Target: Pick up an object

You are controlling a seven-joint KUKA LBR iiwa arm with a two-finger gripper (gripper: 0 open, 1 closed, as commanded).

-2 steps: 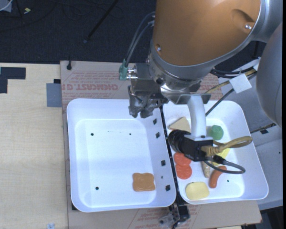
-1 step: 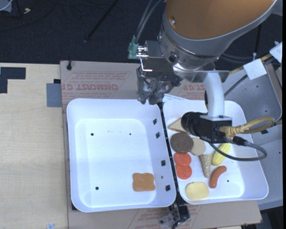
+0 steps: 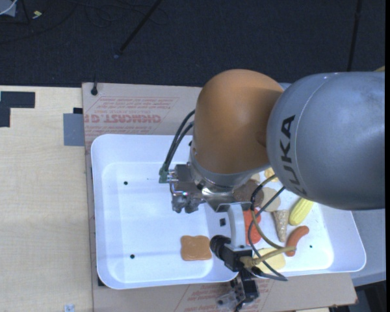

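1. While the arm (image 3: 325,142) hangs over the white bin (image 3: 110,174), I cannot tell whether its gripper (image 3: 185,199) is open or closed.
2. Brown toast piece (image 3: 195,247) lies on that bin's floor nearby; nothing appears lifted, so the pick seems not yet done.

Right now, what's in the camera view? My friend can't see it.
A big grey-and-orange robot arm hangs over two white bins. Tan toy toast lies in the left bin; yellow corn and an orange sausage in the right.
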